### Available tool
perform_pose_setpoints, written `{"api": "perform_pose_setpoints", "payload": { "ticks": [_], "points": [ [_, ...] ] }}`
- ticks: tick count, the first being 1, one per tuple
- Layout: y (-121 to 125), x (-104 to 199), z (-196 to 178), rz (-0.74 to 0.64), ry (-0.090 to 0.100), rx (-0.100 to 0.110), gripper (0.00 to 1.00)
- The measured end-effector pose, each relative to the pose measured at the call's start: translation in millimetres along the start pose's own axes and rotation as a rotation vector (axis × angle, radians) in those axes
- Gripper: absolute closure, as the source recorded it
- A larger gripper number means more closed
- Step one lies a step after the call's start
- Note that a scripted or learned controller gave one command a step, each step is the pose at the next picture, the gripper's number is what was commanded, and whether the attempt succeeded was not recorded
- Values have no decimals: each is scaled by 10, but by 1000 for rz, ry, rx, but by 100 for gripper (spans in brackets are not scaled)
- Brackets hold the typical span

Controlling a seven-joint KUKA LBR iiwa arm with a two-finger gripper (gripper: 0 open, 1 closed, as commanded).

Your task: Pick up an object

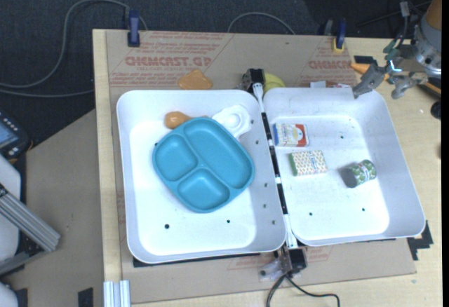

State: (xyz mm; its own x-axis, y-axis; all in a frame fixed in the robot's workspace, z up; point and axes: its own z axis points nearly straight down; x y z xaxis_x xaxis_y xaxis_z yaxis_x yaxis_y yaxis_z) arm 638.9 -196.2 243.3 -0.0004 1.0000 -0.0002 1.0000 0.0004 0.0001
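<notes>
Gripper (pixel 384 78) above right bin's (pixel 393 225) far corner — can (pixel 359 173) well apart.

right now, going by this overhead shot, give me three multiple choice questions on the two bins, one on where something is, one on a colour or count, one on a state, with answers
1. Where does the divided plate lie?
A. In the left bin
B. In the right bin
C. On the bench outside both bins

2. How many loose items lie in the right bin?
A. One
B. Three
C. Five

3. Where is the gripper relative to the things in the bins?
A. Pressed on the plate
B. Closed around the small can
C. Above the right bin's far right corner, touching none of them

Answers:
1. A, the blue plate sits in the left bin.
2. B, the red and white packet, the patterned packet and the small can lie there.
3. C, the gripper hangs at that corner, well apart from the can.
</notes>
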Motion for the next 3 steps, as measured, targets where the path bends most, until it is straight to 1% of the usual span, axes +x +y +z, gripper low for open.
{"api": "perform_pose_setpoints", "payload": {
  "ticks": [1,2,3],
  "points": [
    [-215,85,1621,1,6,17,0],
    [-765,-210,1585,2,8,4,0],
    [-1249,105,1585,2,2,3,0]
  ]
}}
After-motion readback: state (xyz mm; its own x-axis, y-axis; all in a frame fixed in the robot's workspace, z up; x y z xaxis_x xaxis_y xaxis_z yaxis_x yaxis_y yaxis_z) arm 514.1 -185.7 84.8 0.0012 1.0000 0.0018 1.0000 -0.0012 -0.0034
